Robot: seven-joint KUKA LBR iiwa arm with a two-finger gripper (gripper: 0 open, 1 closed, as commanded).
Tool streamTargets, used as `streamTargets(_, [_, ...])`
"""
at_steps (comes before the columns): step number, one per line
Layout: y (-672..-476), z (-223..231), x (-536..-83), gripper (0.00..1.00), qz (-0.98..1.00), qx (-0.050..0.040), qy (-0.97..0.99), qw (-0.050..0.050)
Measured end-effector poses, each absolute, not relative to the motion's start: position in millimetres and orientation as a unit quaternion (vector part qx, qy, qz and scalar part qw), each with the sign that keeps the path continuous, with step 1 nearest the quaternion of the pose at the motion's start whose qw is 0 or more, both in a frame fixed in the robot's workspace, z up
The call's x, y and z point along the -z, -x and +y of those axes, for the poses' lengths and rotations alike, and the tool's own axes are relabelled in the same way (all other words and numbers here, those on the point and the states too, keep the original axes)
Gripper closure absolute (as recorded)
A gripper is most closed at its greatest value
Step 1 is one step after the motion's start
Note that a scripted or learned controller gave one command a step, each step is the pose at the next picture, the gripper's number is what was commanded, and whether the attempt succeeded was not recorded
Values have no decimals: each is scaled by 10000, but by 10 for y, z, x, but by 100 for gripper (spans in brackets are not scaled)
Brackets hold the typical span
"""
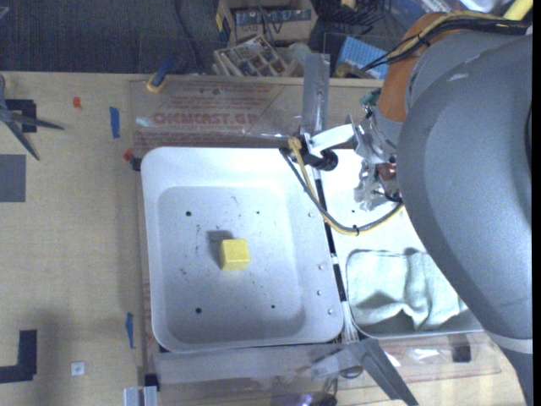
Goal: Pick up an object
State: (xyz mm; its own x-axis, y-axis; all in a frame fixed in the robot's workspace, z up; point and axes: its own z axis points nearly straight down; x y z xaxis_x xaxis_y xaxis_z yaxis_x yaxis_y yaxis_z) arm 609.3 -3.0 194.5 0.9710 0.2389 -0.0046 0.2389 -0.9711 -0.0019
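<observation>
A small yellow block [235,254] lies near the middle of the left white bin [169,176], alone on its floor. My gripper [373,176] hangs over the far part of the right bin, well to the right of the block and apart from it. The large grey arm [473,184] with its orange band [397,74] covers most of the right bin. I see nothing held in the gripper.
A crumpled white cloth [397,290] lies in the near part of the right bin. A yellow and black cable [314,194] runs along the divide between the bins. A metal post [315,91] stands behind the bins. The wooden bench [68,227] stretches to the left.
</observation>
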Motion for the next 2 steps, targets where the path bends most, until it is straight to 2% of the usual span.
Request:
streamTargets(1, [-6499, 137, -1986, 100, -1379, 3, 9904, 2])
streamTargets(2, [-6591, 252, -1926, 100, -1082, 9, 9941, 1])
